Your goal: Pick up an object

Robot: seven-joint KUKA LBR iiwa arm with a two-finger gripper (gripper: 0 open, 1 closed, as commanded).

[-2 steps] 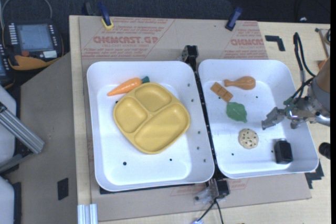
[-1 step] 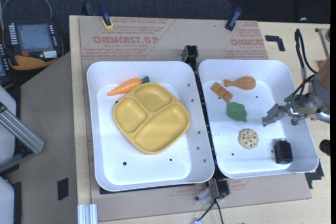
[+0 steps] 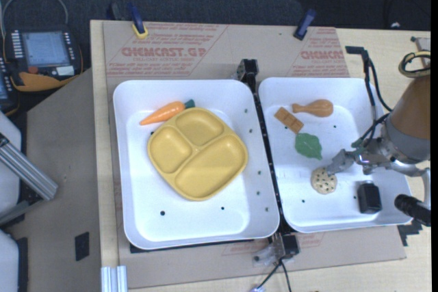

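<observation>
Camera view is showing the gripper (image 3: 340, 162), its state impossible to tell, hovering just right of the cookie (image 3: 324, 180) lying down-left in the right bin (image 3: 383, 219).

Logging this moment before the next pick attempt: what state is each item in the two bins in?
Yellow divided plate: flat in left bin.
Carrot: lying beside the plate's far edge.
Drumstick: lying loose, right bin.
Brown block: lying loose.
Green leaf: lying loose.
Cookie: lying by the gripper.
</observation>
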